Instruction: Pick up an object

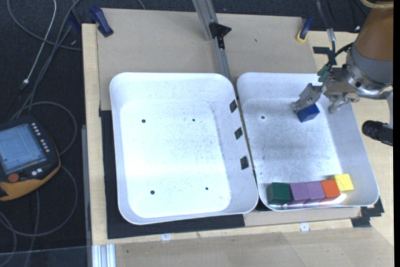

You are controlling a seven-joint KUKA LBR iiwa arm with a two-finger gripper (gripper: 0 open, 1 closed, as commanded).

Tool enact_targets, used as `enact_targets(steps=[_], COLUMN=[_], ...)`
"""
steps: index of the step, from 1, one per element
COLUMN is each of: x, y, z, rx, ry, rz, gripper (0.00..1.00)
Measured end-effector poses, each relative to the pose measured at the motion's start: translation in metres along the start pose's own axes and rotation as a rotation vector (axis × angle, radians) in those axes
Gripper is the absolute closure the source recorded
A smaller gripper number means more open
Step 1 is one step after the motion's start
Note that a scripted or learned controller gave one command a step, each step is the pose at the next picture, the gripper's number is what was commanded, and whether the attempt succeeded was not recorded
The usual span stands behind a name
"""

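While over right bin, arm — tilted (wrist-down)

arm: enters from right, wrist bent leftward | claw: fingers spread, one on blue block

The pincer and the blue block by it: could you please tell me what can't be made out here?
- Whether the pincer grips the blue block: their contact is too small and blurred in the camera view.
- Upper arm: cut off by the right edge.
- Purple block: one or two pieces, unclear.

A tan bench bears two white bins side by side.
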State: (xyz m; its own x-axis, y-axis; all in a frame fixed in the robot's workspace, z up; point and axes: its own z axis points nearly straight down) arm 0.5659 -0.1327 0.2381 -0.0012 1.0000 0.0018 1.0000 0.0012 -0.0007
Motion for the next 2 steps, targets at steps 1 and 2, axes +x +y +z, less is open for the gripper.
enact_targets(steps=[1, 2], x=[-0.062, -0.053], y=[0.029, 0.104], z=[0.143, 0.137], rx=[0.009, -0.008], ry=[0.0, -0.003], rz=[0.003, -0.003], gripper=[0.0, 0.0])
